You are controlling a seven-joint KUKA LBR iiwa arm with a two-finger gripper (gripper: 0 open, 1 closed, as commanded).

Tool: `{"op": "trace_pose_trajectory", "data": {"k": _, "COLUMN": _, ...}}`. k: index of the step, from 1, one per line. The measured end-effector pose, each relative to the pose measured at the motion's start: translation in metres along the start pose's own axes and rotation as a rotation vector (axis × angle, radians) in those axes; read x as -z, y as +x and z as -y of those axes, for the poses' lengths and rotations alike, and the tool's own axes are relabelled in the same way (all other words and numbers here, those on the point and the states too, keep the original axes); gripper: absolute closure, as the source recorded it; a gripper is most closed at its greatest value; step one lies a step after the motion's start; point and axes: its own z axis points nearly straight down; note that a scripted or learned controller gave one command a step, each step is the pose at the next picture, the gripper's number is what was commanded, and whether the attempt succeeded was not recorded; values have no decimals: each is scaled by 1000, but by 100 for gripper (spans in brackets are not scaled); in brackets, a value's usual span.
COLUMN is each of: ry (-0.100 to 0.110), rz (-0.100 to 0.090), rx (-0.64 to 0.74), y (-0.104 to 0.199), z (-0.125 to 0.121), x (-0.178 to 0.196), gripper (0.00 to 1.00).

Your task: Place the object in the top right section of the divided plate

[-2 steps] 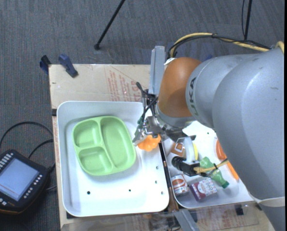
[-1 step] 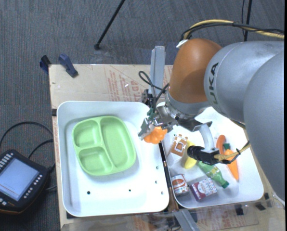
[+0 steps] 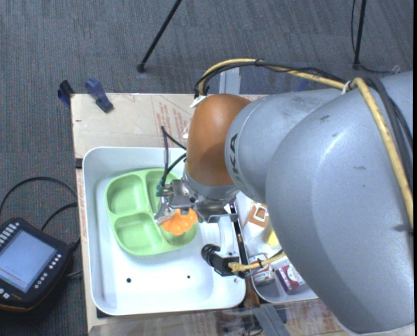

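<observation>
A green divided plate [image 3: 128, 196] lies in the left white bin [image 3: 110, 285]. It has two sections on its left and one long section along its right side. An orange object [image 3: 178, 222] sits at the lower end of that long right section, by the plate's rim. My gripper [image 3: 172, 206] hangs directly over the orange object and touches or nearly touches its top. The orange-banded wrist [image 3: 212, 142] and the grey arm hide the plate's upper right part.
The right bin [image 3: 264, 294] holds several packaged items, such as a brown and white box [image 3: 257, 218] and a dark packet [image 3: 290, 278]. A black cable fitting [image 3: 217, 260] hangs over the left bin's right edge. Blue clamps [image 3: 96, 94] sit at the bench's far left corner.
</observation>
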Motion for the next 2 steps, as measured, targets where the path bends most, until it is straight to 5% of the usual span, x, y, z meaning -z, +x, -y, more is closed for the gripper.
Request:
{"op": "trace_pose_trajectory", "data": {"k": 1, "ry": -5, "rz": 1, "rx": 157, "y": -54, "z": -16, "x": 158, "gripper": 100}}
{"op": "trace_pose_trajectory", "data": {"k": 2, "ry": -1, "rz": 1, "rx": 115, "y": -1, "z": 36, "x": 52, "gripper": 100}}
